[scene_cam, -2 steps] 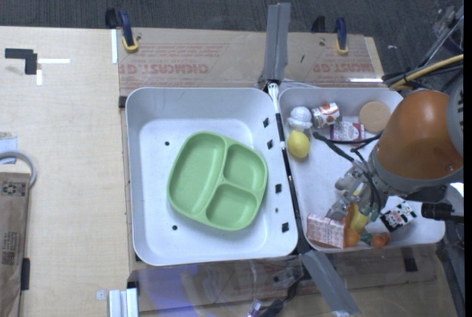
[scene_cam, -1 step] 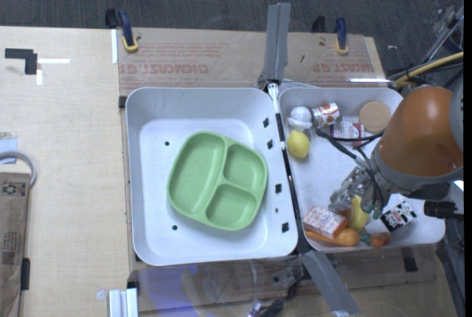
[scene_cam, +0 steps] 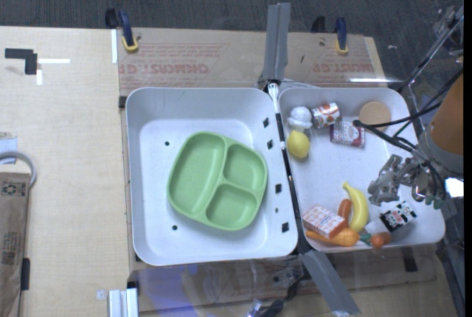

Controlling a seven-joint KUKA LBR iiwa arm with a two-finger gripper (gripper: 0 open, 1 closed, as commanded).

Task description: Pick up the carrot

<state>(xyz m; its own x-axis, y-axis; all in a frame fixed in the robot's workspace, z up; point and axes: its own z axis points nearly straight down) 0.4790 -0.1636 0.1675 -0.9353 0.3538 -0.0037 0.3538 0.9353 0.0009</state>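
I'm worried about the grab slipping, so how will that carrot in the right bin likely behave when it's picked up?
The carrot looks smooth, tapered and rigid, so it may slip or roll. It lies wedged among the banana and a small carton, which may shift too.

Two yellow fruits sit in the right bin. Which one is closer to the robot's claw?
The long curved yellow banana, lying near the bin's lower edge just left of the gripper. The round yellow lemon sits farther off, up against the bin's left wall.

I see the arm (scene_cam: pixel 451 133) at right: a rounded orange band above a grey wrist | gripper (scene_cam: pixel 389 183) is bare grey metal, angular and skeletal | thin black cables (scene_cam: pixel 387 133) loop off the wrist | small white patch beside it
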